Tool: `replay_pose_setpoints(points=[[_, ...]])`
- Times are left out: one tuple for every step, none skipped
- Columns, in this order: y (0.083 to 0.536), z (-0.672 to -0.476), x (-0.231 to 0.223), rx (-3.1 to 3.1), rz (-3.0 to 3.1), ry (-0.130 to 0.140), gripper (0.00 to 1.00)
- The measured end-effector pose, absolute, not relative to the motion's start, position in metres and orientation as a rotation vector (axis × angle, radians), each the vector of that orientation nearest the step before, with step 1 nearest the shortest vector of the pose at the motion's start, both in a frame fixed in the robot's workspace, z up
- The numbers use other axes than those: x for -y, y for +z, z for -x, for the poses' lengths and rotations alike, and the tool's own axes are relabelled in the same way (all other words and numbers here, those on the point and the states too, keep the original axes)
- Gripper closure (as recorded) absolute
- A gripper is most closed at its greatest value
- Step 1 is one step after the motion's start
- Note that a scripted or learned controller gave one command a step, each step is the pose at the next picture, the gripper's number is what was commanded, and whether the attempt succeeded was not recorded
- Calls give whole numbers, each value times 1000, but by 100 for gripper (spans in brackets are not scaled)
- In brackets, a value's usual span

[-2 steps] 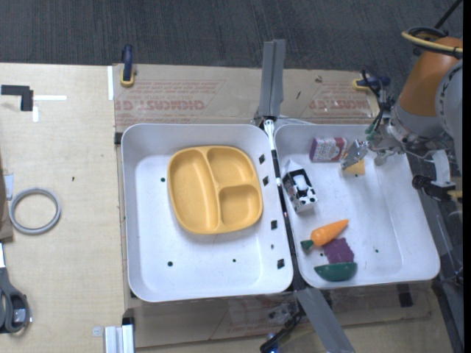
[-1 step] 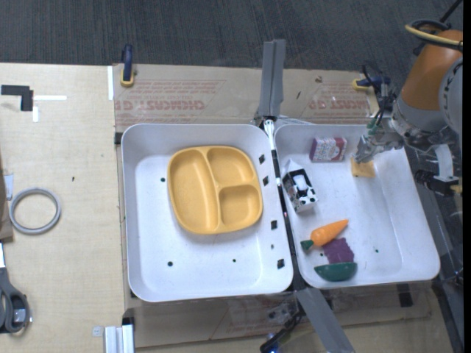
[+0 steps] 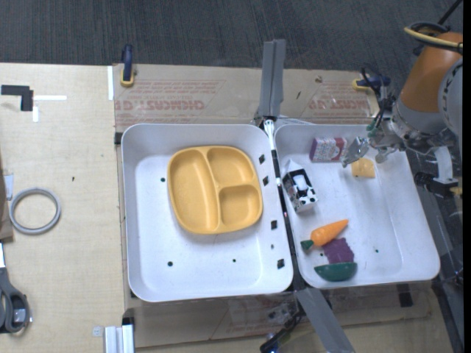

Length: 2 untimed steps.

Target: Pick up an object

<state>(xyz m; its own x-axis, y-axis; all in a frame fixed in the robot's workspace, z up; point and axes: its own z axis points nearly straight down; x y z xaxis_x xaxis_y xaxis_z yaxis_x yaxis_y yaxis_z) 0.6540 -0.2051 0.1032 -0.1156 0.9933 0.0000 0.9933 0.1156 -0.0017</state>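
In the right bin (image 3: 412,226) my gripper (image 3: 369,154) hangs at the far side, open, with nothing between its fingers. A small yellow block (image 3: 363,170) lies just in front of it on the bin floor. To the gripper's left lies a pink packet (image 3: 327,148). A black and white object (image 3: 299,190) sits by the bin's left wall. Toward the near side lie an orange carrot (image 3: 329,232), a purple piece (image 3: 338,250) and a dark green piece (image 3: 335,271).
The left bin (image 3: 147,263) holds a yellow divided plate (image 3: 215,190). A grey divider bar (image 3: 273,79) runs between the bins at the back. A grey tape ring (image 3: 33,210) and scissors (image 3: 13,307) lie on the bench at the left.
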Motion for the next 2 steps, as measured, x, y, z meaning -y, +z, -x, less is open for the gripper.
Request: replay_pose_setpoints(points=[[113,-655,205,2351,2086,4,100],[113,-655,205,2351,2086,4,0]])
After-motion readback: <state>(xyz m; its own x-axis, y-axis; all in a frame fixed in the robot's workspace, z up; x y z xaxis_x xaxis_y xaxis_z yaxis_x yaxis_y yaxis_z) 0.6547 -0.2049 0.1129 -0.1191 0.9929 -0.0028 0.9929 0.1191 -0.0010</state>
